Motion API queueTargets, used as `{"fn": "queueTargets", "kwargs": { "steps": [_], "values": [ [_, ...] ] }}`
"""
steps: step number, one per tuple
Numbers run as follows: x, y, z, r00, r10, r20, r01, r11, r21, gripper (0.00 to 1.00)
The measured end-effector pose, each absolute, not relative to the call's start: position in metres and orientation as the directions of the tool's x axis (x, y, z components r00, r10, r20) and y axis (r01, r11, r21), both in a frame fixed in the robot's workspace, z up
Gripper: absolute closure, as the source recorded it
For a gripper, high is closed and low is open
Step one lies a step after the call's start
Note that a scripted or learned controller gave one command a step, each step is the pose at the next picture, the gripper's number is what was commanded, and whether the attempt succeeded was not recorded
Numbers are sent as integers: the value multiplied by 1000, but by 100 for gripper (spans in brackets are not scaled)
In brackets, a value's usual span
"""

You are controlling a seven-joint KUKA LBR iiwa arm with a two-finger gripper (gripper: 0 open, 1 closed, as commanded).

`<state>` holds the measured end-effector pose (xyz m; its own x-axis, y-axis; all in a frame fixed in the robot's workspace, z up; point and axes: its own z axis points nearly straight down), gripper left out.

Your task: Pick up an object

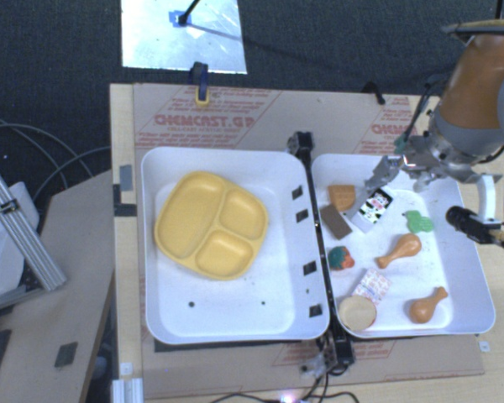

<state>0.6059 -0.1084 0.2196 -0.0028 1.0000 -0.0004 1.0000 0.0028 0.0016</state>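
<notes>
Right bin point(479, 309) crowded: black-and-white carton point(373, 209) near the top, tan block point(342, 196) and brown bar point(334, 222) to its left, green piece point(418, 221) to its right. Lower down, two drumstick-shaped toys point(399, 249) point(427, 304), a red-and-green item point(341, 259), a patterned packet point(371, 285), a round cream lid point(358, 312). Left bin point(151, 309) carrying a yellow divided tray point(212, 223).

Gripper point(385, 175) hanging above the carton at the right bin's upper edge. Metal parts blurred; cannot tell how far open, nor whether anything is held. Nothing plainly between the fingers.

Likely target: the carton, nearest below. Best approach: descend straight, straddle the narrow sides, keep off the brown bar beside it. Close only once low enough; lift slowly, check for slip.
</notes>
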Motion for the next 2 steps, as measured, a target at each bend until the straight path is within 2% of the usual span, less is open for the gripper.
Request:
{"fn": "queueTargets", "kwargs": {
  "steps": [1, 2],
  "values": [
    [534, -75, 182, -1, 1000, 3, 1000, 1, -7, 0],
    [486, -24, 234, -9, 1000, 3, 1000, 9, 3, 0]
  ]
}}
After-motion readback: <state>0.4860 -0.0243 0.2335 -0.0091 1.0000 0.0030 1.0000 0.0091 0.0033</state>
